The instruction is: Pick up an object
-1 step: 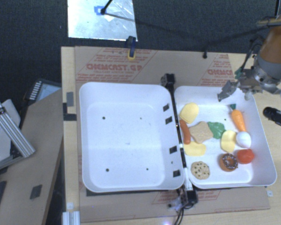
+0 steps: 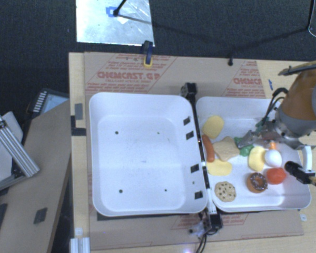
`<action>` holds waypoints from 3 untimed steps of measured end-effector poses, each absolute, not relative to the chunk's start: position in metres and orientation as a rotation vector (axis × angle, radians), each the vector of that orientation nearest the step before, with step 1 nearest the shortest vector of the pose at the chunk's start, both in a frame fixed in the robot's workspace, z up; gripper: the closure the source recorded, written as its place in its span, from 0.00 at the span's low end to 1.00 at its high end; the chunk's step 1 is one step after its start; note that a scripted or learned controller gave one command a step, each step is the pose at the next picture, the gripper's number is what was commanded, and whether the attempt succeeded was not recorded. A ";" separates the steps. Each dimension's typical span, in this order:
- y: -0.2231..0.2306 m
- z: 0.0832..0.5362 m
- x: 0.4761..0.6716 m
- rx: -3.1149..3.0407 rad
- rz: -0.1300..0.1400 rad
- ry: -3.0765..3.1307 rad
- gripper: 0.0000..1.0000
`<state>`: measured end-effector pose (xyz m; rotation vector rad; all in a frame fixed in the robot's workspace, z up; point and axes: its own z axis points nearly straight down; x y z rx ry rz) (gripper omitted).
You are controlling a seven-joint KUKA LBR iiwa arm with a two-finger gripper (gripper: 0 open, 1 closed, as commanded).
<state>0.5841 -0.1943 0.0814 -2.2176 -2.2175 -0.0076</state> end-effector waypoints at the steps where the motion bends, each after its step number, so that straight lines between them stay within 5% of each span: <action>1: -0.209 0.273 0.552 -2.235 -0.012 -2.235 0.00; 2: -0.178 0.105 0.591 -2.206 0.007 -2.220 0.00; 3: -0.205 0.084 0.489 -2.214 -0.002 -2.216 0.00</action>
